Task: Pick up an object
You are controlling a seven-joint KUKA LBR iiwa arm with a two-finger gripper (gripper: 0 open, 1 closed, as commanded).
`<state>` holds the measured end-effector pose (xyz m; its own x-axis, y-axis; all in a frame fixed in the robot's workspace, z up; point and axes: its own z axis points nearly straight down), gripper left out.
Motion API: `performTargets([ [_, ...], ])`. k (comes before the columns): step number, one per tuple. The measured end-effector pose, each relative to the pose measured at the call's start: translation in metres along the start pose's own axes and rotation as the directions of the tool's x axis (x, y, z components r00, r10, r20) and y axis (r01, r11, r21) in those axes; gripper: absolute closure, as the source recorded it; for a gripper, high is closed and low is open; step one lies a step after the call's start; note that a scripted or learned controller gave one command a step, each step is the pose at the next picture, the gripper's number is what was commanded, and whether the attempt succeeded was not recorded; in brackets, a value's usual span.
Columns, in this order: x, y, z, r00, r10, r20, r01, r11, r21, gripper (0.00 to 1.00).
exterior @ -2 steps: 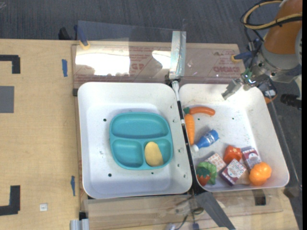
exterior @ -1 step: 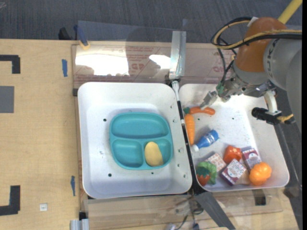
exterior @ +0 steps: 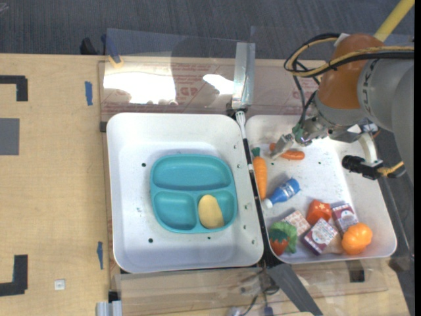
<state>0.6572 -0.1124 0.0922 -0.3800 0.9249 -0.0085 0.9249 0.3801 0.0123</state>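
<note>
My gripper (exterior: 283, 144) hangs low over the far left part of the right bin (exterior: 385, 224), below the orange-banded wrist (exterior: 342, 78). Right beside its tip, on the bin floor, lies a small red-orange pepper (exterior: 294, 155); whether it is touching the tip I cannot tell. An orange carrot (exterior: 260, 176) lies along the bin's left wall, just below the gripper. A blue bottle (exterior: 284, 191) lies tilted in the middle. Nothing visible is lifted off the floor.
At the near end of the right bin sit a red tomato (exterior: 319, 210), two purple cartons (exterior: 321, 234), an orange (exterior: 356, 237) and a strawberry with green leaves (exterior: 281, 237). The left bin (exterior: 125, 176) holds a teal divided tray (exterior: 174, 176) with a yellow potato (exterior: 210, 210).
</note>
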Motion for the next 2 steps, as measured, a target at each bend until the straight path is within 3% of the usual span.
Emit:
performTargets([
  [1,-0.063,-0.060,0.005,0.971,-0.237,-0.008,0.238,0.971,0.009,0.00],
  [2,-0.008,-0.007,0.006,0.961,-0.278,-0.010,0.278,0.961,0.005,0.00],
])
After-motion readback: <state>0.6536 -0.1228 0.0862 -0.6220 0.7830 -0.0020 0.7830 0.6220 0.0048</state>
